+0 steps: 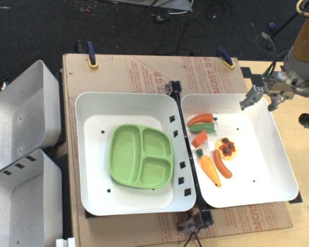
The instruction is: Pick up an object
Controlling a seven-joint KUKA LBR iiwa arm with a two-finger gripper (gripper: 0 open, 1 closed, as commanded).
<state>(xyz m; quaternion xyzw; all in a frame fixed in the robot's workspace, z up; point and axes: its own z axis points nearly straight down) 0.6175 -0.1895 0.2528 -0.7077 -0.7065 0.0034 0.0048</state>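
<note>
Toy food clustered in right bin [268, 153], left half, near divider: carrot [210, 170] and sausage [222, 163] side by side, long axes diagonal, running upper-left to lower-right; second carrot [200, 119] near-horizontal above green piece [199, 127]; small pizza piece [227, 147] between. Green divided plate [142, 157] in left bin [92, 138]. Gripper [261, 98] over right bin's far-right corner, fingers apart, holding nothing; likely staged clear of cluster before descent.

Probably a robotics lab: clamped cardboard-topped bench [144, 71], loose floor cables [195, 14], white bins [87, 107].
</note>
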